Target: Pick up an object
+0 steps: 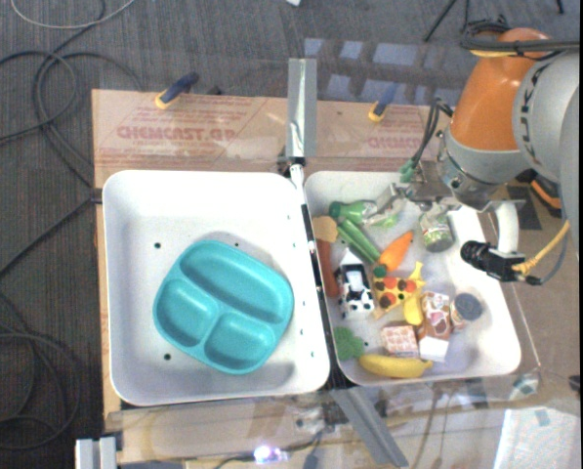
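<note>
A divided plate (224,306) lay in the left bin (135,213). The right bin (501,345) beside it held a heap of toy foods (394,291), a banana (395,364) at its near edge.

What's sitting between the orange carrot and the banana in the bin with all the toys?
In the camera view, between the carrot and the banana lie a small dark piece with coloured dots and a pink-and-white block.
</note>
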{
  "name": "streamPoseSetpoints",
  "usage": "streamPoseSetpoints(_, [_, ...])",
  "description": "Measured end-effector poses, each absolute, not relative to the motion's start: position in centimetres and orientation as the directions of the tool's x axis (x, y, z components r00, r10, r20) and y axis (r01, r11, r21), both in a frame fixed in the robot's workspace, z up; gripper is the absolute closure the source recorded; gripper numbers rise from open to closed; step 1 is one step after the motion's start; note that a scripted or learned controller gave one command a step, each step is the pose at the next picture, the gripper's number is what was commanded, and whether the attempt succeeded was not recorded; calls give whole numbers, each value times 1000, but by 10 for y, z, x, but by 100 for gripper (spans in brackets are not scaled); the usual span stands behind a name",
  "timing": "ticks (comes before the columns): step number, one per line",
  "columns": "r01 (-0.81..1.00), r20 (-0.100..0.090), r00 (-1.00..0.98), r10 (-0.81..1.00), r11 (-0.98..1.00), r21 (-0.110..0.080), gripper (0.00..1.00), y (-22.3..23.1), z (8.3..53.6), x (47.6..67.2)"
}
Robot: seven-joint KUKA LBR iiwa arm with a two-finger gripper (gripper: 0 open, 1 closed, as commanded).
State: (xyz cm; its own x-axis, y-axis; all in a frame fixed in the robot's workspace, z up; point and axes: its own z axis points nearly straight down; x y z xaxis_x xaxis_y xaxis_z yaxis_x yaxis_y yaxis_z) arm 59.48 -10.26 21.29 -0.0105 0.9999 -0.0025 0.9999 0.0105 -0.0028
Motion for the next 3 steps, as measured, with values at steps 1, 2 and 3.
streamPoseSetpoints(1, [1000,-3,-10,1000,10,-3,0,-103,213,595])
streamPoseSetpoints(2, [997,-5,81,997,-81,-2,0,-131,325,583])
streamPoseSetpoints(3, [1000,0,23,1000,-23,-5,0,-113,171,571])
